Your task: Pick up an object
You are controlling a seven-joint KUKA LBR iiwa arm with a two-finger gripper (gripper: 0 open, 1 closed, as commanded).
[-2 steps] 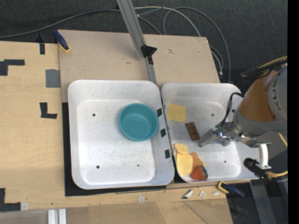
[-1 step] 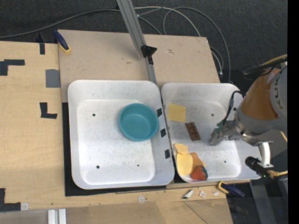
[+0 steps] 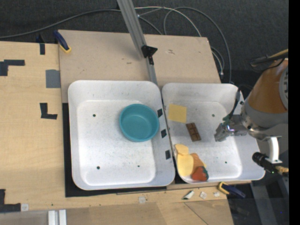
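**Camera view: gripper low over the right bin, away from the objects**

Camera view looks down on two white bins side by side on a bench. The left bin (image 3: 84,172) holds a teal bowl (image 3: 138,122), upright, toward its right half and close to the wall shared with the other bin.

The right bin (image 3: 234,170) holds four small things. A pale yellow square (image 3: 177,112) lies flat near the bin's upper left. Just below and to the right of it lies a brown bar (image 3: 193,131), apart from the square. In the lower left corner a yellow piece (image 3: 183,159) lies against an orange-red piece (image 3: 200,172); the two touch or overlap, and their exact shapes are hard to make out.

The arm (image 3: 267,102) comes in from the right, its orange band above the bin's right wall. The gripper (image 3: 224,131) sits over the right part of the right bin floor, to the right of the brown bar and well clear of it, with bare bin floor between them. Whether its fingers are spread or pressed together cannot be told at this sharpness, and nothing can be seen between them.

A slanted metal pole (image 3: 133,25) crosses the top of the picture above the bins, and cables (image 3: 187,13) loop behind it.
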